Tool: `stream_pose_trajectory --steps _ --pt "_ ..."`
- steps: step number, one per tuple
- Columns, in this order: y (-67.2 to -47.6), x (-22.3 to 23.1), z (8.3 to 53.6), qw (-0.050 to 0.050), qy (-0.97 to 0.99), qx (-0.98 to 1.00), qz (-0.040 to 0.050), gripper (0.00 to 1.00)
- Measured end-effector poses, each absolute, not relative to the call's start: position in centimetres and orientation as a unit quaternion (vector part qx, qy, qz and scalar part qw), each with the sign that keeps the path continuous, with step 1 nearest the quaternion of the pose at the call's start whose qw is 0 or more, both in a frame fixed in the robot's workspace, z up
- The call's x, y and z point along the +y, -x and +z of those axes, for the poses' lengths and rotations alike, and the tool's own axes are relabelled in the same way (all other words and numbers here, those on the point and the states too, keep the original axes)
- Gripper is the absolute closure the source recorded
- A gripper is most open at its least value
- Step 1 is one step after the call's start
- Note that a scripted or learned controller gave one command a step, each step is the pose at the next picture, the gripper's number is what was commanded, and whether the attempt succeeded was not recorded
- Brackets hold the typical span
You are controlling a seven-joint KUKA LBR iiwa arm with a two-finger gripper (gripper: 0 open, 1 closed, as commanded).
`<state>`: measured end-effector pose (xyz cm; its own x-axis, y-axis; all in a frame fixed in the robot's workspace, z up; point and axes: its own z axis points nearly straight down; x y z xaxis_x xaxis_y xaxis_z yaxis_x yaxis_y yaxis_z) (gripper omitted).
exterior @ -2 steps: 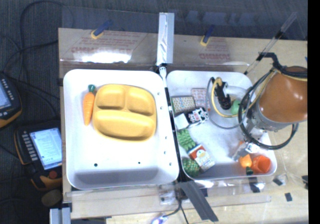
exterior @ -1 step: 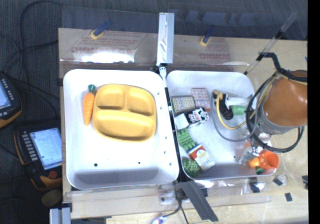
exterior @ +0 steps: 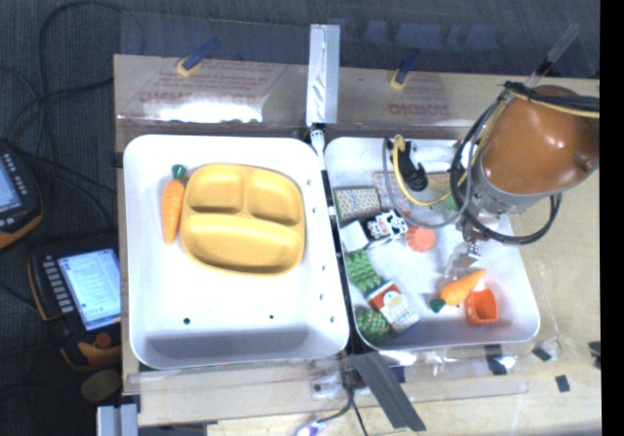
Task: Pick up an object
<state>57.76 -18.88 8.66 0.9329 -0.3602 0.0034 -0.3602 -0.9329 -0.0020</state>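
One camera looked down on the bench at a slant, and everything that mattered sat in the right bin [exterior: 526, 322], where the arm [exterior: 536, 146] reached in from the right with its orange band over the bin's far right corner. The gripper [exterior: 468, 251] hung low over the bin floor, below the wrist; it was too small and too crowded by cables to tell whether it was released or clenched, and nothing could be seen grasped in it.

The nearest candidate for the pick looked to be the toy carrot [exterior: 456, 288] in the right bin. It lay just below the gripper in the picture, toward the near rim, close under the tool but apparently not touching it. Its long axis ran on a diagonal, green top toward the lower left and orange tip toward the upper right, so a grasp would probably have to close across that slant rather than along it. An orange cup [exterior: 481, 307] sat just beside the carrot's right end, close enough that a finger coming down on that side might strike it.

A pink round piece [exterior: 421, 238] lay to the gripper's left, and farther left were a black-and-white box [exterior: 385, 226], a green bumpy piece [exterior: 362, 271] and a small red-and-white carton [exterior: 394, 305].

The left bin [exterior: 146, 327] held a yellow divided tray [exterior: 244, 218] and a second carrot [exterior: 173, 205] standing lengthwise beside it, both well apart from the gripper.
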Motion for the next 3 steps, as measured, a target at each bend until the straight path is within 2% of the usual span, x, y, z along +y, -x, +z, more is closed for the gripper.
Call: stream_pose_trajectory --steps 1,2,3 --pt "-52.0 -20.5 9.6 0.015 0.987 0.156 -0.0241 0.0" --pt "-61.5 -21.8 8.5 0.004 0.991 0.135 -0.0015 0.0" --pt "-51.1 -22.0 8.8 0.001 0.993 0.116 -0.0006 0.0"
